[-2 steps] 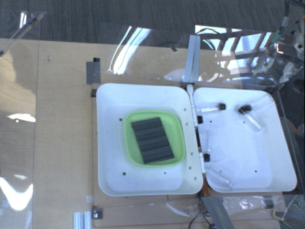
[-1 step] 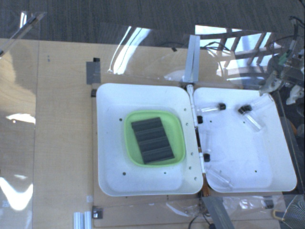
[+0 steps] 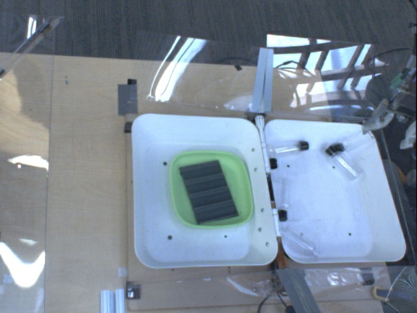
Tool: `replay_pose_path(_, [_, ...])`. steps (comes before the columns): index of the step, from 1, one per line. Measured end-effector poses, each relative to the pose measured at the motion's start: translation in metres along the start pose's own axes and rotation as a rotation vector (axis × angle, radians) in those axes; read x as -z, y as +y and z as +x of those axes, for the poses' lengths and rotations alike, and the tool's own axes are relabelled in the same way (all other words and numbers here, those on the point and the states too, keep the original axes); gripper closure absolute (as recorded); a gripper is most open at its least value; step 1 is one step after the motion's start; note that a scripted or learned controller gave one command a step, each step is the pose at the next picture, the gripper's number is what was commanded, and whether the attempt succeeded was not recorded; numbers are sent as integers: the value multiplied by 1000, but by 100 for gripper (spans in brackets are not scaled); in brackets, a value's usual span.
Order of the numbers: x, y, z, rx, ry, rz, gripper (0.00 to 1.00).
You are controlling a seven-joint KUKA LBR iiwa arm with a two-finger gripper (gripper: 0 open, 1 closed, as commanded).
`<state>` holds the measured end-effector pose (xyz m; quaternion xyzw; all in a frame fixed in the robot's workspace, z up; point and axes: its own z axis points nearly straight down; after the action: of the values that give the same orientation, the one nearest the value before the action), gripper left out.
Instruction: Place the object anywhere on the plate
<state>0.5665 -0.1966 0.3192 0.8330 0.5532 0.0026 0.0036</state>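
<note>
The pincer [image 3: 381,117] sits at the far right corner of the right bin [image 3: 365,240], at or just outside its rim. It is small and washed out by glare there, so I cannot tell whether it is open or closed, and nothing can be made out in its grip.

Closest to it, just down and to the left on the bin floor, lies a clear tube with a black cap [image 3: 334,150]. A second capped tube [image 3: 291,148] lies further left, near the wall between the bins. Both lie flat, apart from one another.

Well away from the pincer, across the dividing wall, is the left bin [image 3: 150,240], with the green plate [image 3: 177,175] in its middle. The task's thing, a dark grey block [image 3: 208,192], lies on the plate. It sits flat, wholly inside the rim, with green showing all around it. That puts it about as far from the pincer as anything in the bins.

Judged from this layout, the placing looks done: the block rests on the plate and nothing touches it. What remains is only for the arm to keep clear of the left bin, so that the plate is not nudged.

The block is a rectangular slab, turned slightly askew to the plate's sides. Raised ridges run across its top, dividing it into several bands. It looks matt, stiff and low, and unlikely to roll or tip.
</note>
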Motion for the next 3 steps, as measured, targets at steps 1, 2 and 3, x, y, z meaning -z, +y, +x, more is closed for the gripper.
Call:
replay_pose_path(1, [2,-41,-19,-55,0,2,0])
replay_pose_path(2, [18,-71,-32,-142,-1,0,0])
replay_pose_path(3, [25,-71,-30,-232,-1,1,0])
